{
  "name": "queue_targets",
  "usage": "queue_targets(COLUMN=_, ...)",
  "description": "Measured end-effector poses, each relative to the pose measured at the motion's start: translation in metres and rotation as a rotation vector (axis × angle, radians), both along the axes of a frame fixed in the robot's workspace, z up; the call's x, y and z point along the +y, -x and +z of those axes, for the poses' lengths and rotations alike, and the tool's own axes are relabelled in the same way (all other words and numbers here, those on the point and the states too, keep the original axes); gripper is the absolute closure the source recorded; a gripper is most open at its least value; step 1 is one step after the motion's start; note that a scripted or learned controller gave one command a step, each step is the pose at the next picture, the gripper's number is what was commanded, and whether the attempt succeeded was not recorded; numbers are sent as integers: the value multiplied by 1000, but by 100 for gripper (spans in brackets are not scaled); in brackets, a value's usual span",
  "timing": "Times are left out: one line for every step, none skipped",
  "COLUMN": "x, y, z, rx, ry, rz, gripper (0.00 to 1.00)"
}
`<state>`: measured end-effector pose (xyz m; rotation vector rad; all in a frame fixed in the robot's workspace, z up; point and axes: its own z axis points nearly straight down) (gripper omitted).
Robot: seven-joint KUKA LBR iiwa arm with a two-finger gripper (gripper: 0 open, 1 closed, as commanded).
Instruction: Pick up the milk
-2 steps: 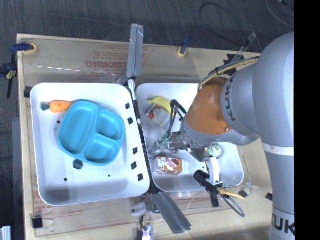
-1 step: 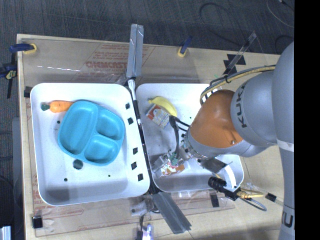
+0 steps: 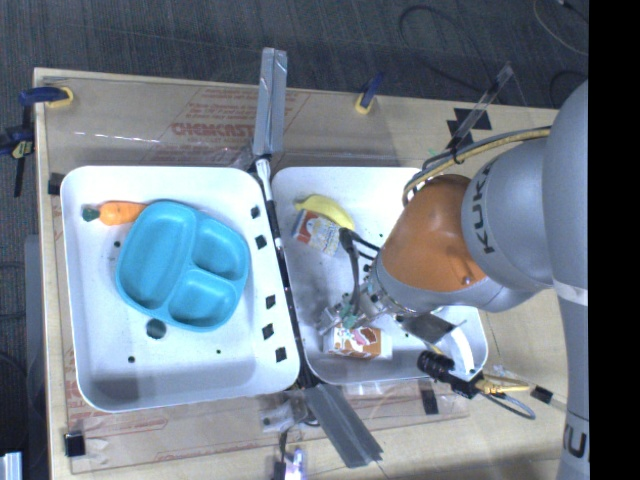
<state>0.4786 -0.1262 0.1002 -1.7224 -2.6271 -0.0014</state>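
Pincer (image 3: 350,313) low in the right shallow white bin (image 3: 390,190); I cannot tell its state from this angle. Just beside it, toward the bin's near wall, lies a small carton with orange-and-white print (image 3: 357,342). Farther off sits the small white-and-red milk carton (image 3: 318,232), touching a yellow banana (image 3: 326,209). Across the divider, the left white bin (image 3: 90,368) holds a blue divided plate (image 3: 185,264) and an orange carrot (image 3: 120,212).

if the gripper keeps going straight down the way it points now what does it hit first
Most likely the small carton lying near the front of the right bin: the gripper hangs just above it, pointing down. Depth is unclear from this slanted view, so it may already be touching.
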Motion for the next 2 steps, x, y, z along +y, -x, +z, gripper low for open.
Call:
queue_targets(x=61, y=1, z=90, rx=2, ry=0, rz=120, gripper=100)
queue_targets(x=60, y=1, z=90, rx=2, ry=0, rz=119, gripper=0)
